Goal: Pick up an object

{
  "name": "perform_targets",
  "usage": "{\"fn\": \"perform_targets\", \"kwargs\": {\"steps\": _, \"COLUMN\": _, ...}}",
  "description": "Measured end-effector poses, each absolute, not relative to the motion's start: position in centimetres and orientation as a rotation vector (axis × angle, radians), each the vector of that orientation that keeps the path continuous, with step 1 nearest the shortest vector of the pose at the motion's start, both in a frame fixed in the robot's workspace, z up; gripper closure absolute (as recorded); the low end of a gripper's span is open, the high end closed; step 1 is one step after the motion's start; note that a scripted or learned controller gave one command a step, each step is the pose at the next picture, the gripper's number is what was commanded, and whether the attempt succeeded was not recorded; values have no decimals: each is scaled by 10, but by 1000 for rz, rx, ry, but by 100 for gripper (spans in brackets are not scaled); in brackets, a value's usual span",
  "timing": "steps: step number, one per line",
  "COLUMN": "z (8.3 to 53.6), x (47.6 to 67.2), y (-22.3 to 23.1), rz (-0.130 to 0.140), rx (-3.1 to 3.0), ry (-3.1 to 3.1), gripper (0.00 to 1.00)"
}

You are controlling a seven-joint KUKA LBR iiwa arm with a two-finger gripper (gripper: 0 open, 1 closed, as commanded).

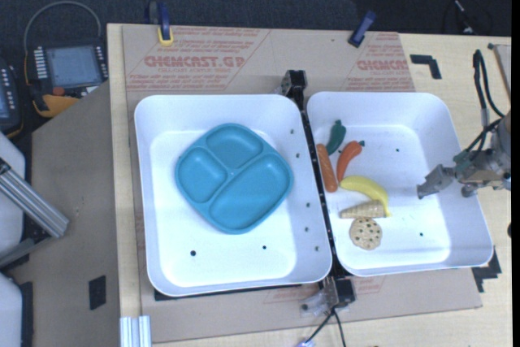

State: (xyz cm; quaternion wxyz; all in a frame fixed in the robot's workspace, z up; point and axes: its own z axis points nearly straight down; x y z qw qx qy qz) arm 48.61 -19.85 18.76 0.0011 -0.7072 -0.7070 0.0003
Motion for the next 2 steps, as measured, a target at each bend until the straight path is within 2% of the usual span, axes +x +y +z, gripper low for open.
{"fn": "perform_targets", "kwargs": {"steps": 1, "z": 124, "x": 484, "y": -199, "rz": 5, "rx": -2216, "ry": -2215, "gripper": 0}}
{"fn": "perform_targets", "kwargs": {"steps": 2, "z": 138, "x": 486, "y": -200, "rz": 0, "rx": -2224, "ry": -2222, "gripper": 100}}
